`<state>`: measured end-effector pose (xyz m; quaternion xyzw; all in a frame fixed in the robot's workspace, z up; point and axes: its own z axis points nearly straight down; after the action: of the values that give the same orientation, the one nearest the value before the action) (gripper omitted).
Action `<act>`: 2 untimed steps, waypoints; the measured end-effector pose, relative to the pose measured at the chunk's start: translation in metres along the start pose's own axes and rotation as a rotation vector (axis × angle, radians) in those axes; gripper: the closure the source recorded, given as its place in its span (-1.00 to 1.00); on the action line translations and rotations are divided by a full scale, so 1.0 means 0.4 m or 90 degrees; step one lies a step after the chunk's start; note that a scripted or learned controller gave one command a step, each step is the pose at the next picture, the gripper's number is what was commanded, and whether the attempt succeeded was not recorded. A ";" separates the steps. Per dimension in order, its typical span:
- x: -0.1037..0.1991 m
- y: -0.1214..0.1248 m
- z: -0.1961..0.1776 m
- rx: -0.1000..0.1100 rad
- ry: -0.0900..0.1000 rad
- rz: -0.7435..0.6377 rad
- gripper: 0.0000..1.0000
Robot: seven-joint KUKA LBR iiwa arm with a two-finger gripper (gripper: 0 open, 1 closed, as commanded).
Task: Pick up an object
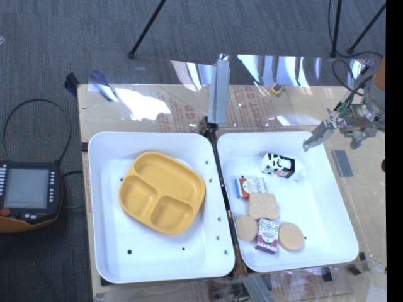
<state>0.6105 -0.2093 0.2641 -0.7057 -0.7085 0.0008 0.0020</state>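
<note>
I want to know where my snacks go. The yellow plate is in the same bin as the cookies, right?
Not quite. The camera view shows the yellow plate alone in the left bin; the cookies lie in the right bin.

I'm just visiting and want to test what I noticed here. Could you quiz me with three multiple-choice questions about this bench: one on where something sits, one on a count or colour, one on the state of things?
1. Where is the yellow divided plate?
A. left bin
B. right bin
C. on the floor

2. How many round crackers lie in the right bin?
A. five
B. none
C. two

3. Where is the claw?
A. pressing on the plate
B. over the right bin's far right corner, touching no item
C. over the left bin

Answers:
1 A, it rests alone in the left bin.
2 C, one cracker on each side of the red packet.
3 B, the items lie apart from it.
</note>
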 end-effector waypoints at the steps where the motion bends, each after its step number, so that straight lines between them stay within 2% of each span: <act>1: 0.001 -0.087 0.330 -0.010 0.001 0.049 -1.00; 2: 0.214 -0.008 0.447 0.001 0.001 0.217 -1.00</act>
<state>0.6063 -0.1235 0.0854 -0.8157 -0.5785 0.0014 0.0026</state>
